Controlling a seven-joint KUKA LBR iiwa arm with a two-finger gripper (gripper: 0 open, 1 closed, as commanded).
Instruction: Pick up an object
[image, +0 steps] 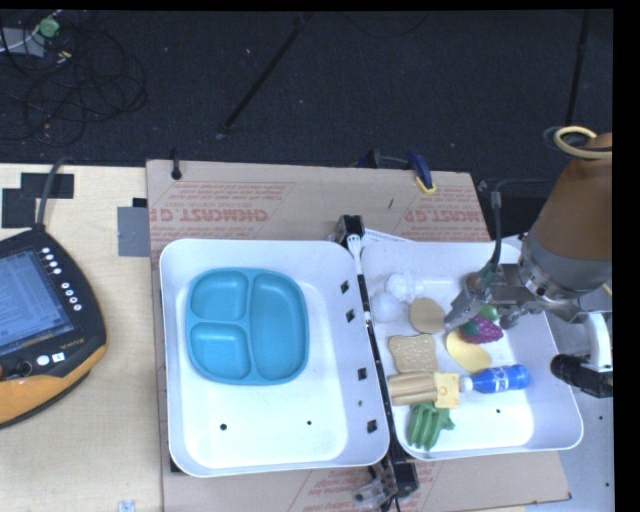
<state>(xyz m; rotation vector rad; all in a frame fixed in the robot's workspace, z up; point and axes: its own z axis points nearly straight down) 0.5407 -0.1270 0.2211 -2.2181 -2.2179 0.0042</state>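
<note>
The right bin (545, 425) holds several small toys. Purple grapes (486, 328) lie beside a yellow lemon-like piece (467, 353). Near them are a tan round cookie (426, 315), a square cracker (413, 352), a wooden block (411, 387), a small yellow piece (447, 390), a green item (429, 426), a blue bottle (500, 379) and a white object (400, 289). My gripper (482, 312) reaches in from the right, low over the grapes and partly covering them.
The left bin (330, 430) holds a blue divided plate (247, 326). A hinge strip (366, 340) separates the two bins. A tablet pendant (40, 315) lies on the bench at the far left. Cardboard (260, 205) lies under the bins.
</note>
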